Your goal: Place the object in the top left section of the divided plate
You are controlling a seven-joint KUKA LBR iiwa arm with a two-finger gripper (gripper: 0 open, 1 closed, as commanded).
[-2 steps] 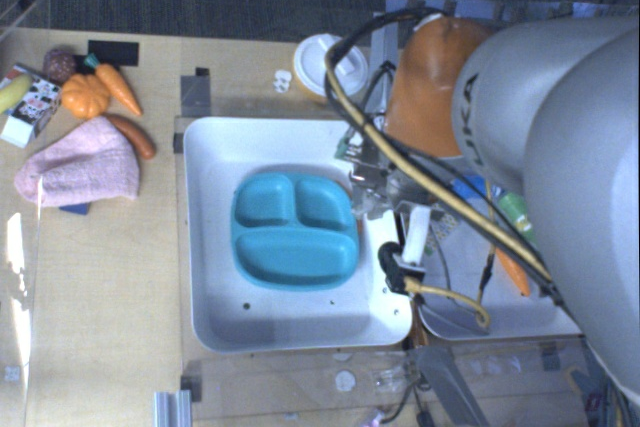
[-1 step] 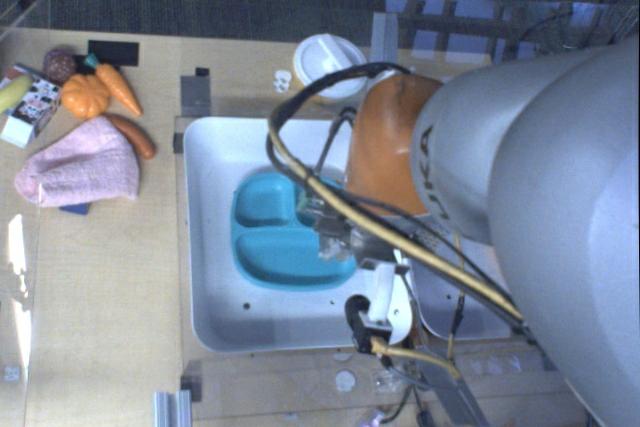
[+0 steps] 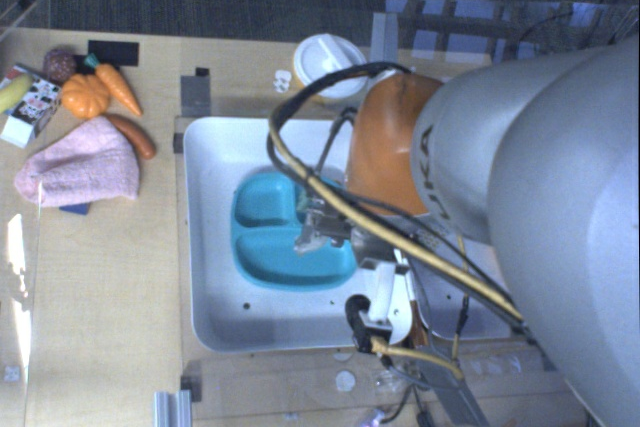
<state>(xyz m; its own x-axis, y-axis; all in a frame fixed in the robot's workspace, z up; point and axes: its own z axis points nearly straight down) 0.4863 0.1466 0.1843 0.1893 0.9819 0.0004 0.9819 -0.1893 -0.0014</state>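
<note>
White bin (image 3: 205, 215) holds blue divided plate (image 3: 270, 235) under hand (image 3: 318, 233), grip state unclear.

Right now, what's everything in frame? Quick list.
divided plate: 1, blue, in the white bin, partly under the arm
white bin: 1 seen, white, centre of bench
pink cloth: 1, pink, bench left
toy carrot: 1, orange, above the cloth
toy pumpkin: 1, orange, beside the carrot
toy sausage: 1, brown-orange, right of the cloth
white round container: 1, white, behind the bin
arm: 1, grey with orange band, from the right
pincer: 1, metal, over the plate
</note>
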